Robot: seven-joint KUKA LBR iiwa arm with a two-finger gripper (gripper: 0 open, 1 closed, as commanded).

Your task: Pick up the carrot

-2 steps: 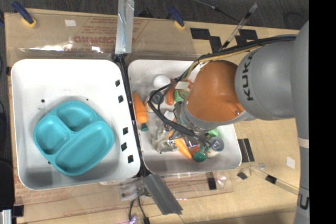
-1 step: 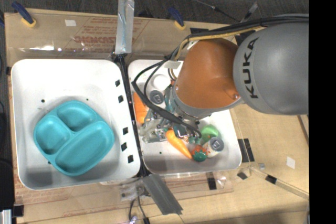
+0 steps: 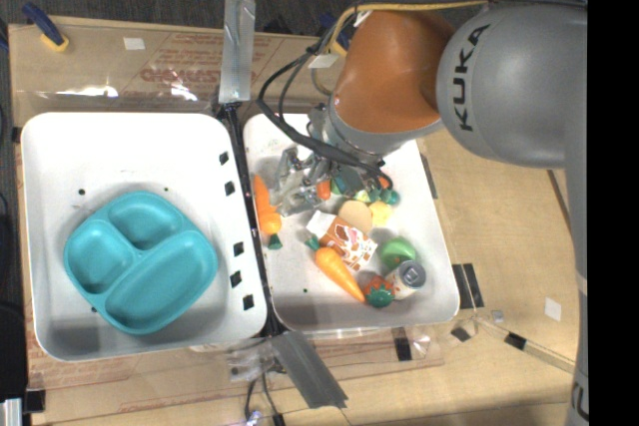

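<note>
An orange carrot point(image 3: 266, 207) lies lengthwise against the left wall of the right bin point(image 3: 431, 214). A second orange carrot point(image 3: 338, 273) lies slantwise near the bin's front, among other toy foods. My gripper point(image 3: 292, 179) hangs low over the bin's left half, just right of the first carrot and close to it. The grey arm with its orange band point(image 3: 389, 70) hides the bin's back part. Nothing is visibly held.
The right bin also holds a small printed carton point(image 3: 344, 239), a beige egg-like piece point(image 3: 355, 213), a green piece point(image 3: 397, 250), a small can point(image 3: 410, 274) and a red and green piece point(image 3: 378, 292). A teal divided plate point(image 3: 140, 261) lies in the left bin point(image 3: 60, 145).
</note>
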